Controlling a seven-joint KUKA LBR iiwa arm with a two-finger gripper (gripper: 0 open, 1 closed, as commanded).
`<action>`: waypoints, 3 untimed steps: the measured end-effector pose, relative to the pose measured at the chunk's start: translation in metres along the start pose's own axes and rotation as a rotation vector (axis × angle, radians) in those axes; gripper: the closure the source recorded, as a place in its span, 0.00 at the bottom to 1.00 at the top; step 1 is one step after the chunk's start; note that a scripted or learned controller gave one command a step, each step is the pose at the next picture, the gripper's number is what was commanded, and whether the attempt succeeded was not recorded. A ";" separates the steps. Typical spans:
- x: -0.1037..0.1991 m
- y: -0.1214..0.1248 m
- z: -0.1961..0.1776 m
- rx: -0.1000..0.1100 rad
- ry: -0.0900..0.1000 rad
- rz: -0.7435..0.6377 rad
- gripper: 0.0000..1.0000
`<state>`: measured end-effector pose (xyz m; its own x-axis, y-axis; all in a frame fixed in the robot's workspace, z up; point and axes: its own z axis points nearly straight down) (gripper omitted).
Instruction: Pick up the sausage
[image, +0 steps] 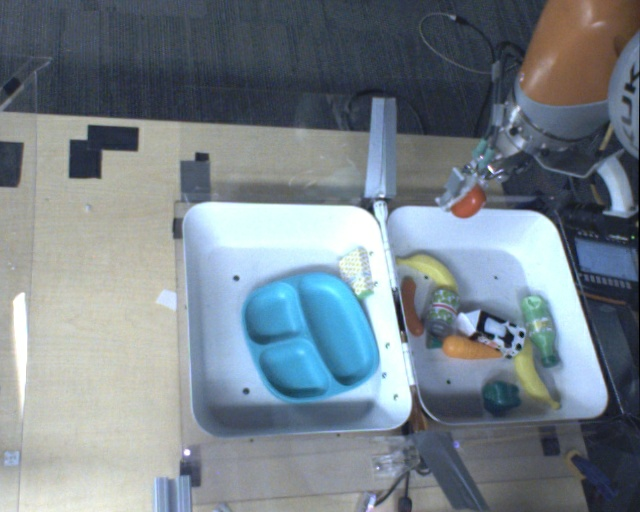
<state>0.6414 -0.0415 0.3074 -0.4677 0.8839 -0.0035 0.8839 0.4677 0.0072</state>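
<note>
The sausage (410, 305), a thin reddish-brown stick, lies along the left wall of the right bin (560, 250), beside a green can (440, 311). My gripper (464, 196) hangs over the bin's far rim, well up and to the right of the sausage. A small red round thing (467, 205) sits at its fingertips, held between them above the rim.
The right bin also holds a banana (428, 268), a carrot (472, 348), a black-and-white toy (496, 331), a green bottle (540, 328), a second banana (536, 381) and a dark teal piece (500, 395). The left bin (210, 300) holds a blue divided plate (310, 335) and a yellowish mesh item (357, 270).
</note>
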 end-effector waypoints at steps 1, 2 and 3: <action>0.047 0.019 0.048 0.000 0.002 -0.271 1.00; 0.095 0.018 0.063 0.003 0.002 0.451 1.00; 0.180 -0.006 0.138 0.007 0.002 0.754 1.00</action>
